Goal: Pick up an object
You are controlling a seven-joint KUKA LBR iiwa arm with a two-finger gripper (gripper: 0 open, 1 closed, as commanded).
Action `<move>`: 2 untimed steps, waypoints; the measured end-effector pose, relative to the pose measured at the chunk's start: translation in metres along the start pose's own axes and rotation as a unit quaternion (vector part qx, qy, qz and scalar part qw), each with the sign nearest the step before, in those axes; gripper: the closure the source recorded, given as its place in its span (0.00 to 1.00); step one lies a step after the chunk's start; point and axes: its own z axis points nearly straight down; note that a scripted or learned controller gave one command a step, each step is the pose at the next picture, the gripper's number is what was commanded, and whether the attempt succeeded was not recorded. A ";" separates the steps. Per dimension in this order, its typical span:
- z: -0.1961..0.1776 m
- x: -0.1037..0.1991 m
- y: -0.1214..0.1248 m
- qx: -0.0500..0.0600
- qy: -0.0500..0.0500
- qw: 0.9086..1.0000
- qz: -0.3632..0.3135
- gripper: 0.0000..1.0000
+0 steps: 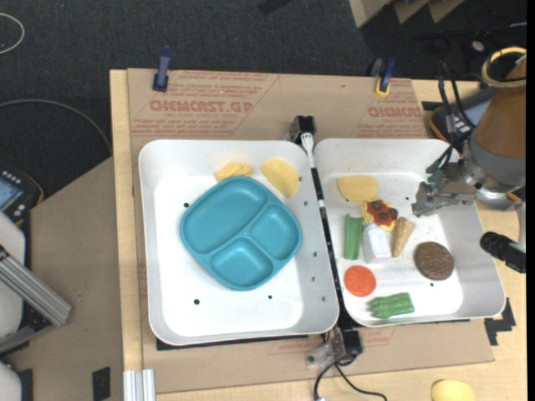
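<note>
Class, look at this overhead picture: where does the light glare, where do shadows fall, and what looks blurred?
Camera view: even, soft light; mild glare on the rims of the white bins; a faint shadow under the blue tray; the gripper and small food items look slightly soft, so its fingers are hard to read.

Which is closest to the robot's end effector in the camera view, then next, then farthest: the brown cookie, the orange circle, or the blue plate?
From the end effector, over the right bin:
1. Brown cookie, right bin, just below it.
2. Orange circle, right bin, nearer the middle divider.
3. Blue plate, left bin, far across.
</note>
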 end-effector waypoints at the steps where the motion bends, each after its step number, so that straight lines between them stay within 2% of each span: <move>1: -0.068 0.048 -0.019 -0.003 0.001 1.000 -0.003 1.00; 2: -0.011 0.042 0.027 -0.001 0.000 1.000 -0.002 1.00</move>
